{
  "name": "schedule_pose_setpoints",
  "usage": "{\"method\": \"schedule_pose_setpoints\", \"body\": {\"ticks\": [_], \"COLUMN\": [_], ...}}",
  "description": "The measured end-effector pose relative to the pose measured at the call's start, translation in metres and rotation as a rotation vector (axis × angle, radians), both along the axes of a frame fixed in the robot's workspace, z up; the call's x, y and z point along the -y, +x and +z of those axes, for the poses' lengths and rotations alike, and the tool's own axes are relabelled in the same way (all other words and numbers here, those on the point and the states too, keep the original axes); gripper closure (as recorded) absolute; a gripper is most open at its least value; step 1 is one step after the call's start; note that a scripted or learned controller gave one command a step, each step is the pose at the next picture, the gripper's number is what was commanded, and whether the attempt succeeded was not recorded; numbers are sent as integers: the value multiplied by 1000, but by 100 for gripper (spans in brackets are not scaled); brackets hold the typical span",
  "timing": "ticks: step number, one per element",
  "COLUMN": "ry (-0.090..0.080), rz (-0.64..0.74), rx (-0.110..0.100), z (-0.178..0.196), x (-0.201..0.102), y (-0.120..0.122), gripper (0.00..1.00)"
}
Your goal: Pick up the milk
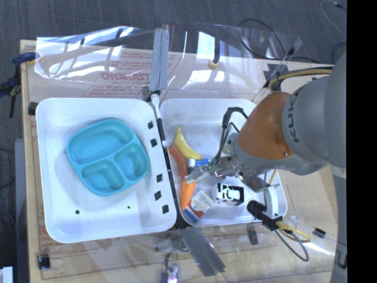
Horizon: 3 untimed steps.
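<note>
Dark carpet around the desk (70, 55); two white bins, left bin (53, 217) with a blue divided plate (107, 155), right bin (203, 111) with my arm over a banana (186, 146), a carrot (187, 193) and the milk (202, 201), a small white carton at the front wall. Probably light, thin-walled, crushable; I'd pinch its flat sides. My hand (231, 192) sits just right of it; spread I cannot tell.

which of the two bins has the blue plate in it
The left bin: the blue divided plate lies in it, while the right bin holds the banana.
</note>
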<state>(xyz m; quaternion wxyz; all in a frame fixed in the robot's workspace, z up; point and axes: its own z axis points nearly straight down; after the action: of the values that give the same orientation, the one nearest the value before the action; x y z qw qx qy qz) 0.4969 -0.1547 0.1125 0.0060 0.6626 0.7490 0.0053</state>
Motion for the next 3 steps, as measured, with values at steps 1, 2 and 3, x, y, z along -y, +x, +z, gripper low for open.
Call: {"method": "schedule_pose_setpoints", "body": {"ticks": [1, 2, 3], "ry": [0, 1, 2], "rz": [-25, -102, -97], "rx": [-16, -18, -20], "z": [-20, -21, -11], "x": [-13, -26, -27], "y": [20, 92, 92], "gripper": [0, 0, 100]}}
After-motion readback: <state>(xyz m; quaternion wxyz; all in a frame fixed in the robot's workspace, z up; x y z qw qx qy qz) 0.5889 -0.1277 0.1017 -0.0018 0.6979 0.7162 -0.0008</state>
